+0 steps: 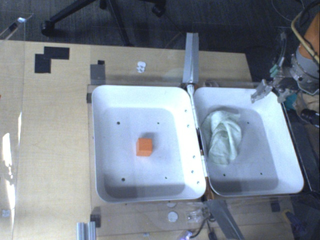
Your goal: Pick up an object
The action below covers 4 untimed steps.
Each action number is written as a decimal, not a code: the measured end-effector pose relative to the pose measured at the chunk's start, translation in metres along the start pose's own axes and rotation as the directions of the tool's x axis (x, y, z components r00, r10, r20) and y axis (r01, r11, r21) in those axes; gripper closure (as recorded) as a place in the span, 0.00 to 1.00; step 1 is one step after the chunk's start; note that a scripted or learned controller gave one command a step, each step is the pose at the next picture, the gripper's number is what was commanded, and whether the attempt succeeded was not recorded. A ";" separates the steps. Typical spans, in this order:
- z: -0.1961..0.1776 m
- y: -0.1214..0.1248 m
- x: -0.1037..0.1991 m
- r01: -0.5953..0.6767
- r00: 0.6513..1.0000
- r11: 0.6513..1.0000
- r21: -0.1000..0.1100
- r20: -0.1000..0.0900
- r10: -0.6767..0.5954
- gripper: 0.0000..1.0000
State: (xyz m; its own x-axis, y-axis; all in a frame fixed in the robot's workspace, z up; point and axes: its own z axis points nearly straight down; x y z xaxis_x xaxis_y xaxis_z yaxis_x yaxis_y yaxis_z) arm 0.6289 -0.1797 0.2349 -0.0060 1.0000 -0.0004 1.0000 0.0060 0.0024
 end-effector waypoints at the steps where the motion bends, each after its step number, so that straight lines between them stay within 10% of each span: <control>1: -0.117 -0.023 0.011 -0.003 1.000 1.000 -0.004 0.002 0.003 0.00; 2: 0.071 -0.075 0.010 -0.136 0.991 0.991 0.003 -0.001 0.136 0.00; 3: 0.077 -0.082 0.024 0.002 1.000 1.000 0.002 -0.001 -0.002 0.00; 4: 0.144 -0.027 0.024 -0.068 0.998 0.998 -0.012 0.001 0.068 0.00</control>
State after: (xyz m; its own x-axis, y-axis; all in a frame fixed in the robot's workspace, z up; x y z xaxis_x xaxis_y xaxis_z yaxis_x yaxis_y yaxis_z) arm 0.6025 -0.1562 0.0906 0.0624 0.9980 -0.0017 0.9979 -0.0624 0.0147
